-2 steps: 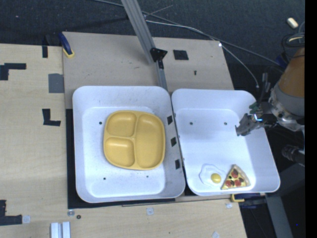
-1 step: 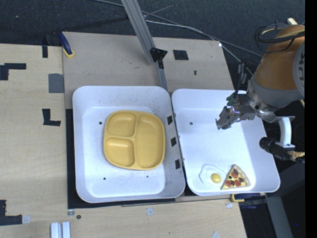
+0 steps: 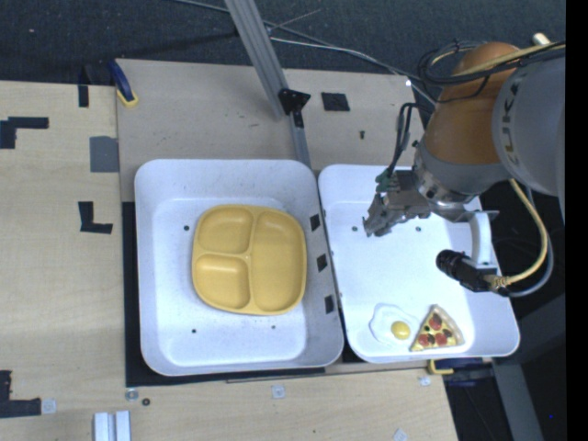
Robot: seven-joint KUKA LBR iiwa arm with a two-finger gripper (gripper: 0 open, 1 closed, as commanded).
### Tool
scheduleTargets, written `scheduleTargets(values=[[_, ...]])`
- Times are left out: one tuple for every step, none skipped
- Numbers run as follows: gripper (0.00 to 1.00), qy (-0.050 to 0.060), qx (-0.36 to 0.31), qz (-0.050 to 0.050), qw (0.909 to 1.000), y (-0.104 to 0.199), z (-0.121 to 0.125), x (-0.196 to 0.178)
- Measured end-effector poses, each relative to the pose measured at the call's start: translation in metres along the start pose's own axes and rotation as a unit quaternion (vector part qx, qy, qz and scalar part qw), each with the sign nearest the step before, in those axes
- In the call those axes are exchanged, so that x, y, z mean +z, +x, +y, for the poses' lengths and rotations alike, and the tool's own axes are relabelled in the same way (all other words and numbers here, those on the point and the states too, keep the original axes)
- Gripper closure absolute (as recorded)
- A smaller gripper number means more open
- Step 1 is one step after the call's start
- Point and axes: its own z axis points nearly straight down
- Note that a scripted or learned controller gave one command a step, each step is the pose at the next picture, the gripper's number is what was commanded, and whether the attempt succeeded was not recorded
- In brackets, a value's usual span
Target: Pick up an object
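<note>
The bench [image 3: 55,246] is a pale wooden surface with dark tape marks, and every place below is given relative to the right bin. On the bench sit 2 shallow white bins side by side: the left bin [image 3: 165,338] touches the right bin [image 3: 367,274] along its left wall. The grey arm [image 3: 542,127] with its orange band [image 3: 469,108] comes in over the right bin's far right corner and hangs above the bin's upper half. A yellow divided plate [image 3: 250,259] with 3 compartments lies flat in the middle of the left bin, well apart from the right bin's left wall. A slanted grey metal post [image 3: 262,44] rises from the bench just beyond the right bin's far left corner. The gripper [image 3: 378,226] points down over the upper left part of the right bin's floor, with nothing visible between its tips; whether it is spread or closed cannot be told from this angle. A black fitting with a yellow cable [image 3: 464,271] sticks out from the arm above the right bin's right side. In the right bin's near right corner lie 2 toy foods just beside each other: a pizza slice [image 3: 435,330] on the right and a fried egg [image 3: 392,324] on its left, both well apart from the gripper.
</note>
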Motion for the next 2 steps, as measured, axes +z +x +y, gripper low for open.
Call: scheduleTargets(values=[[1.0, 0.0, 0.0, 0.0, 1.0, 0.052, 0.02, 0.009], [1.0, -0.001, 0.0, 0.0, 1.0, 0.103, 0.03, -0.001]])
